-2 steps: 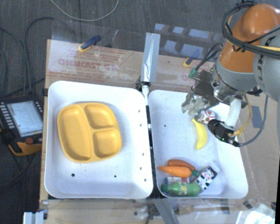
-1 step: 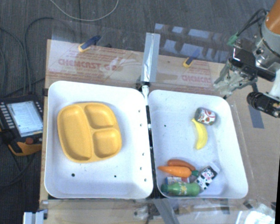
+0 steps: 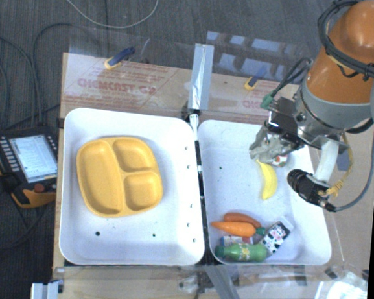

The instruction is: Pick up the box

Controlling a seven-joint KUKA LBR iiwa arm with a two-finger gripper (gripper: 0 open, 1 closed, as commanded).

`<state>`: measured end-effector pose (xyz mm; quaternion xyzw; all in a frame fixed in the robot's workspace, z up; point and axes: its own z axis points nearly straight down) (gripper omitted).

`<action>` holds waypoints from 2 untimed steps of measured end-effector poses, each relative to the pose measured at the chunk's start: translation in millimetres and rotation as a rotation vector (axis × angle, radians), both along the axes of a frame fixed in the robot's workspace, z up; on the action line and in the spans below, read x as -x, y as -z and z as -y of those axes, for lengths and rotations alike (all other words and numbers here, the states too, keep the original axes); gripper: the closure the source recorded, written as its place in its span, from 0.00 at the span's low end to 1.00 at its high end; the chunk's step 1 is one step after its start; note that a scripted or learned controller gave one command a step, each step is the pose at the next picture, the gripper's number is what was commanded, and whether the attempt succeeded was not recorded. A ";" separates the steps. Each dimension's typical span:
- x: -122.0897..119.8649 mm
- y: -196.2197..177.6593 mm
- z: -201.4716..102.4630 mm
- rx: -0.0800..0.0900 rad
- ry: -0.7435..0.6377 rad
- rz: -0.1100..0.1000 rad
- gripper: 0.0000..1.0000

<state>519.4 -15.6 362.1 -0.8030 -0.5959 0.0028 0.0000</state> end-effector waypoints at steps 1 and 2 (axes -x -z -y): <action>35.5 30.7 -64.2 0.000 0.277 0.000 1.00; 35.4 -0.8 -4.2 0.000 0.168 0.002 1.00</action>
